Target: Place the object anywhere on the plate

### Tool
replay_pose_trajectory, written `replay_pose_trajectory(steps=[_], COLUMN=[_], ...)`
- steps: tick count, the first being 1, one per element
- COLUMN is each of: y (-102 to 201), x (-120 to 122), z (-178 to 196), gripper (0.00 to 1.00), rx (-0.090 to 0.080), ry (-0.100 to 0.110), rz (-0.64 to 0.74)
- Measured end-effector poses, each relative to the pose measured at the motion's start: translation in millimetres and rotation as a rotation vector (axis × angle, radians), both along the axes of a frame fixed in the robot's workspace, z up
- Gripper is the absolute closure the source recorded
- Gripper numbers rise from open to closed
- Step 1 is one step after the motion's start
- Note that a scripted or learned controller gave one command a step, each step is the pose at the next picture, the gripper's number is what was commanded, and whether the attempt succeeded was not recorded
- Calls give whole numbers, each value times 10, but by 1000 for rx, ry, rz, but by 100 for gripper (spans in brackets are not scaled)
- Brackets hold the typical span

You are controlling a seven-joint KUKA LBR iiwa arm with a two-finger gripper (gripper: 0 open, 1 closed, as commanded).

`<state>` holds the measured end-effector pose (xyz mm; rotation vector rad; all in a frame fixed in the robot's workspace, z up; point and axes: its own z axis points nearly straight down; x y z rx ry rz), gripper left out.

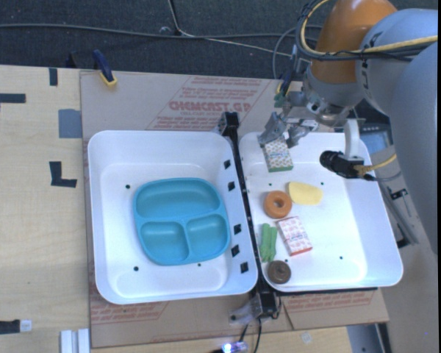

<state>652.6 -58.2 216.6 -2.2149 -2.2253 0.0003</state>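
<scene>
the box (278,155), a small green-and-white carton, stands tilted at the back of the right bin (367,259), and it is the likely thing for this task since the gripper (278,137) is right on it. the gripper sits at the box's top edge, one finger (270,133) on its left, but i cannot tell whether the fingers are clamped on it or only touching; the box looks to rest on the bin floor, not lifted.

from the box: the yellow piece (305,193) lies just in front and to the right, the donut (278,204) in front of it, then the red box (295,236), the green stick (267,242) and the brown disc (279,272) further forward. the plate (181,220), blue with three compartments, is well to the left of the box in the left bin (103,197), across the two bin walls.

the step in hand, as i judge it, is the grasp. to do it well the fingers should straddle the box's narrow sides and close squarely, since a tilted carton can pivot out of a corner pinch. lift high enough to pass the walls between the bins before going left, and let go low over the plate so the box does not bounce out
</scene>
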Motion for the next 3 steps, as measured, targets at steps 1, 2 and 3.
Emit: replay_pose_trajectory(steps=[1, 2, 3], y=[598, 1054, 1516], x=[-220, -338, -504], z=[50, -19, -83], gripper=[100, 100, 100], rx=[0, -1, -1], ry=[1, 2, 3], rz=[2, 1, 1])
